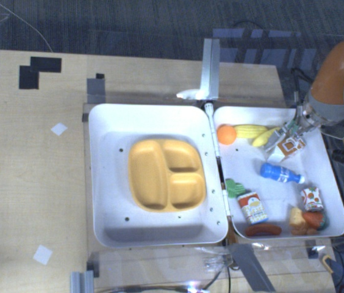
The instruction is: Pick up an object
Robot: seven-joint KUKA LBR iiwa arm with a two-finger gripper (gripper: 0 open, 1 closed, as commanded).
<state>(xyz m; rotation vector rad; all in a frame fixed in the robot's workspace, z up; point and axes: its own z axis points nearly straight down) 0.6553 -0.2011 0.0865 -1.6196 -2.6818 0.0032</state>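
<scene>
We see the left bin (102,182) at mid-frame holding a yellow divided tray (164,174). To its right, the right bin (335,194) carries the small items. The arm (336,81) enters at the upper right. Its gripper (286,136) sits low by the bin's upper edge; we cannot tell its state. A small printed carton (291,145) lies just beside it, near a banana (252,130), an orange ball (226,133) and a blue bottle (281,174).

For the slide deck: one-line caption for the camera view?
Arm's gripper reaches into the right bin of toy food; yellow tray lies in the left bin.
</scene>
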